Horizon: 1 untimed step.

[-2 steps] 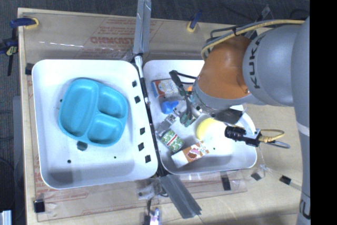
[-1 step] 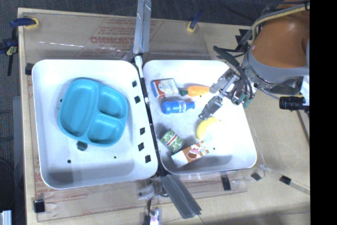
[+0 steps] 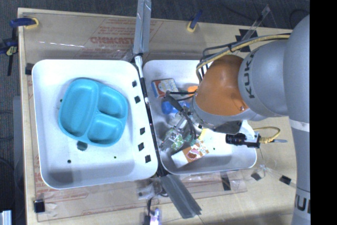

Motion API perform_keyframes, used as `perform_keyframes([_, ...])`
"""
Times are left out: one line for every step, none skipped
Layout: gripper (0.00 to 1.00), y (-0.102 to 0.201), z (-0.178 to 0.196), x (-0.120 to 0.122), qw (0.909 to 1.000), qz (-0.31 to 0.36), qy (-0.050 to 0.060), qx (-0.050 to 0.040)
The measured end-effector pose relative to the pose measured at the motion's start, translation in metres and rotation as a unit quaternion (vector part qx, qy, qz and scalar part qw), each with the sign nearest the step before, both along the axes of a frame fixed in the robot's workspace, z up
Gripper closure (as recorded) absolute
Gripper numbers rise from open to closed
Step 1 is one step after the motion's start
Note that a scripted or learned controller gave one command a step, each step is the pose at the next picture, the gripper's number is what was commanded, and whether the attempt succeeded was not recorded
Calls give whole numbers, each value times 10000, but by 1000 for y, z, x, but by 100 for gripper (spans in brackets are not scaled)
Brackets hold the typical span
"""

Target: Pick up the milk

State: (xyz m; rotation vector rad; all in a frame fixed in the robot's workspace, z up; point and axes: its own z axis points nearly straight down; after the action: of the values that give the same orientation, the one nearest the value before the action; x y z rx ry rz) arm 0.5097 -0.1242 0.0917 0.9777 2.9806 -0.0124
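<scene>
— While the arm [image 3: 263, 81] reached over the right bin [image 3: 247, 158], where did the jaws sit?
— Low in that bin's middle, among the clutter; I couldn't tell whether they were apart or together.
— And the milk?
— A white carton with a red-and-orange label, probably the milk [image 3: 197, 151], lay near the bin's front edge, beside the wrist.
— The left bin [image 3: 47, 113]?
— It carried a blue divided tray [image 3: 95, 111], toward its centre.
</scene>
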Motion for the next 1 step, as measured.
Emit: perform_keyframes([0, 6, 157, -21, 9971, -764, -4, 39])
